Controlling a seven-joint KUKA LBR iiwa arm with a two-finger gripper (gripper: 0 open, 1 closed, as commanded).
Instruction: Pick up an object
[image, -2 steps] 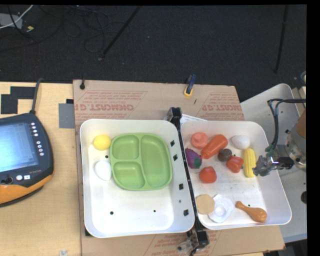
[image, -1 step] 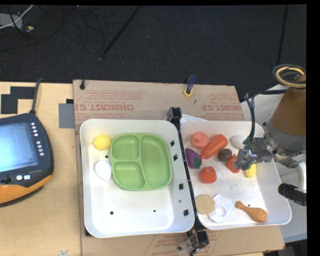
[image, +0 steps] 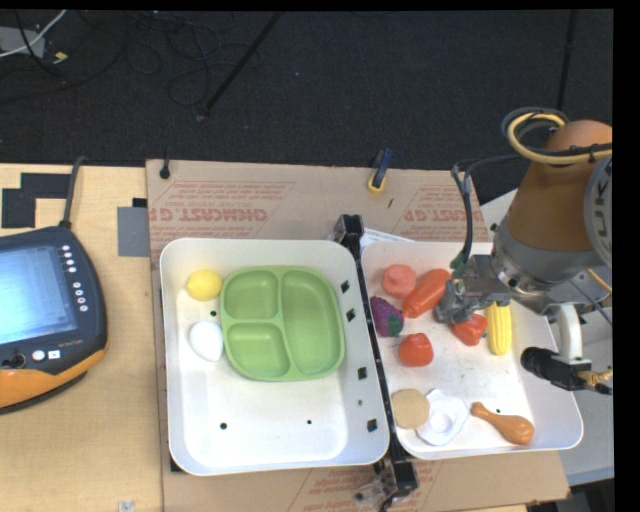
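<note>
- A handheld control pendant (image: 40, 310) with a lit screen rests at the bench's left edge
- Left bin (image: 262, 440): a green divided plate (image: 280, 323), a yellow ball (image: 203, 285), a white egg (image: 206, 341)
- Cardboard (image: 250, 205) beneath carries upside-down red lettering, too faint to read surely
- Right bin (image: 560, 432): the gripper (image: 462, 305) sits low over an orange carrot (image: 427, 291) angled up-right and a small red piece (image: 469, 329); its finger opening cannot be told

Cardboard-covered bench (image: 250, 200) bearing two white bins (image: 190, 400), pendant (image: 40, 310).
</note>
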